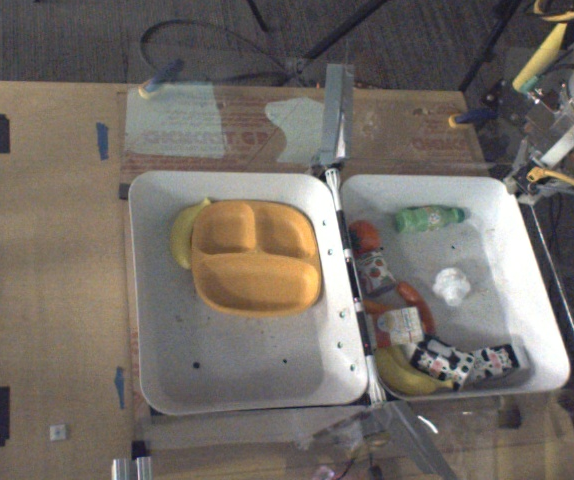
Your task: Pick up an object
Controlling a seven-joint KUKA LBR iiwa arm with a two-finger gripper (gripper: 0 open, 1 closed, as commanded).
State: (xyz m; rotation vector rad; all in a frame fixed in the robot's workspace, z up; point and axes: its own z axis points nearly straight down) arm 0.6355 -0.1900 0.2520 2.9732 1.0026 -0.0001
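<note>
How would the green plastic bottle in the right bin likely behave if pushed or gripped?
The small green plastic bottle lies on its side on bare floor of the right white bin, so a nudge would probably roll it. Its rounded body may slip.

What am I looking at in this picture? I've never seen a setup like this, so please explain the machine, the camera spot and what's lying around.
One camera looks down at a slant on a bench with two shallow white bins. The robot arm enters at the upper right edge; its gripper is hard to make out. The left bin holds an orange divided plate lying partly over a banana. The right bin holds a green bottle, a crumpled white piece, another banana, a black-and-white spotted item and small cartons along its left wall.
</note>
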